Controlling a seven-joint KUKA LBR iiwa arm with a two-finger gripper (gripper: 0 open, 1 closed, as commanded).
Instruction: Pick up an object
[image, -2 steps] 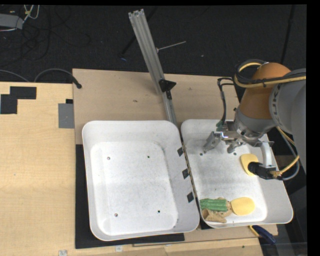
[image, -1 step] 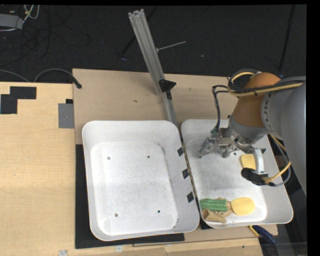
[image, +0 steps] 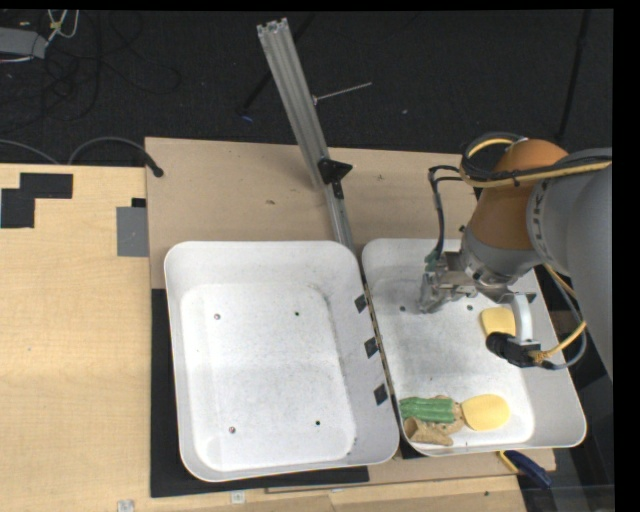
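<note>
Illumination is even and moderately bright over the light wooden bench top, apparently from overhead. The dark floor beyond the bench is dim, and cables there are barely legible. The shallow white plastic left bin, well left of the two-finger gripper, is close to overexposed; its floor shows a soft grey gradient, darker along the far wall. The white right bin carries a faint, diffuse shadow directly beneath the gripper. No hard shadows. The orange band on the grey arm shows mild sheen. Focus is soft overall, with visible grain; small objects near the bin's front edge, below the gripper, lack fine detail.
</note>
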